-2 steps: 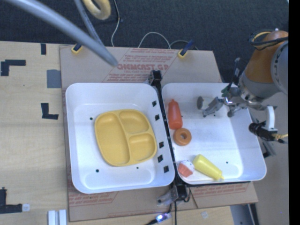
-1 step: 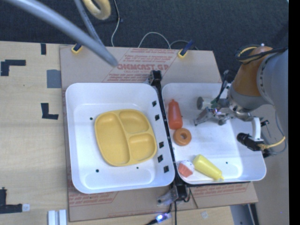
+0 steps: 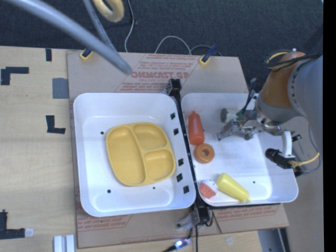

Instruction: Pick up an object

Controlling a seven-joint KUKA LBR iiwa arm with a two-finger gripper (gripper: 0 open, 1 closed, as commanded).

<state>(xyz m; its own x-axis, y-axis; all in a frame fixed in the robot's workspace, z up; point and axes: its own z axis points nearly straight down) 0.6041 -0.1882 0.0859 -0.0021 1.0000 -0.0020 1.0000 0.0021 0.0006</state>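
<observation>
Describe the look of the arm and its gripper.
The arm is bulky, rounded and grey, with an orange band above the wrist. Thin cables loop over it. The gripper is small, dark grey metal with slim jaws.

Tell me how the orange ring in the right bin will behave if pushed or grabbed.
The orange ring lies flat, so it will probably slide rather than roll. It looks small, likely light. Its rounded rim may slip from the pincer; the orange bottle stands close beside it.
</observation>
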